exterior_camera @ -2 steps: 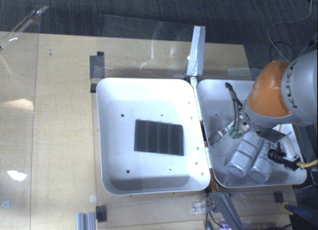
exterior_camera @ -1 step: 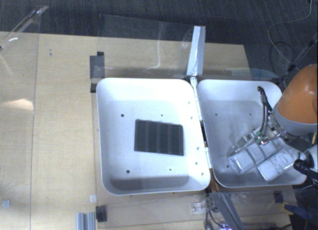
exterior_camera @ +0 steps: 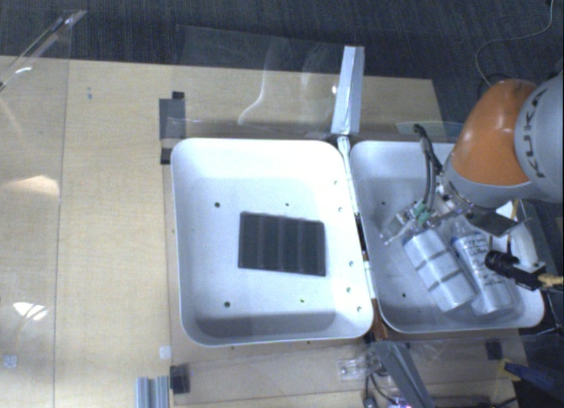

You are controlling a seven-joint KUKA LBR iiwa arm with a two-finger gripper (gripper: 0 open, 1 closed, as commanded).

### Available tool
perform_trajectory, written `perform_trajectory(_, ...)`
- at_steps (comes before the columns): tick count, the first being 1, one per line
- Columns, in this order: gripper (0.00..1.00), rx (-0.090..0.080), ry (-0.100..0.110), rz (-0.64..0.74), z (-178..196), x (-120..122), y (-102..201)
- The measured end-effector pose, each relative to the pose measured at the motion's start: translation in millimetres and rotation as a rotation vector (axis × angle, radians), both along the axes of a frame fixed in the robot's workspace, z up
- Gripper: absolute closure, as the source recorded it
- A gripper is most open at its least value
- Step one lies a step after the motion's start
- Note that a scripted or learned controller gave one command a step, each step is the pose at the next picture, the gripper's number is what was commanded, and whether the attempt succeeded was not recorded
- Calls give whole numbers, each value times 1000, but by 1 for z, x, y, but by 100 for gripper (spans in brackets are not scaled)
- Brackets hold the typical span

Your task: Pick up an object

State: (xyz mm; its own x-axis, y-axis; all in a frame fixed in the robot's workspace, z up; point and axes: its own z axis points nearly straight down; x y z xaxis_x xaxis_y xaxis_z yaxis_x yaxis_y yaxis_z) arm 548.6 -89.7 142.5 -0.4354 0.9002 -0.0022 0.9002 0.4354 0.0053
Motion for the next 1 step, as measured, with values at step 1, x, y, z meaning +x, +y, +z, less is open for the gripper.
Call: perform_trajectory(1,0,-2,-3,9,-52,42,-13)
